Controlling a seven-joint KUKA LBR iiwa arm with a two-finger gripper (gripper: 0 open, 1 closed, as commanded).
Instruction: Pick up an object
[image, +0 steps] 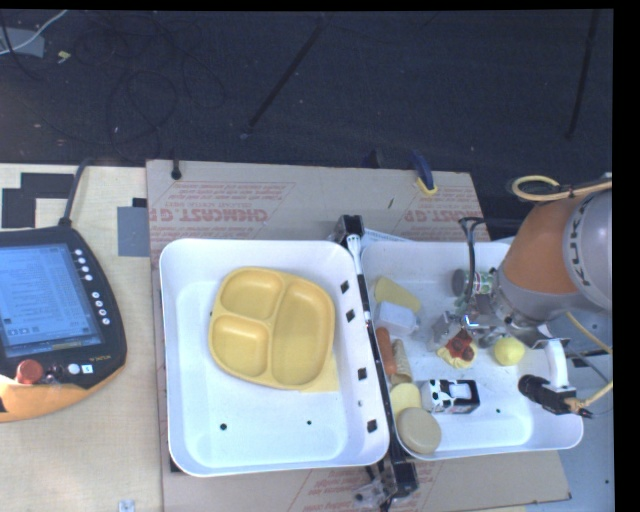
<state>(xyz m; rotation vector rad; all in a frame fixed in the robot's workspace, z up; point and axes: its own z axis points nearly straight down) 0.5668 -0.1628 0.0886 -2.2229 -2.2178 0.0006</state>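
Observation:
My gripper (462, 328) hangs low over the middle of the right bin (500, 432), the arm coming in from the right. Directly beneath its tip lies a small red and yellow object (460, 349), touching or nearly touching it. A yellow lemon-like ball (509, 351) sits just to the right of the gripper. A black and white toy cow (450, 396) lies in front of it. Along the bin's left side are a yellow wedge (397, 294), a pale white piece (397, 318), an orange-red sausage (386, 345), a yellow round piece (404, 398) and a tan disc (420, 430).
The left bin (200, 420) holds a yellow divided plate (272, 326). A clip-studded divider (365, 350) separates the bins. A teach pendant (55, 310) lies left of the bench. Bare bin floor shows at the right bin's front right.

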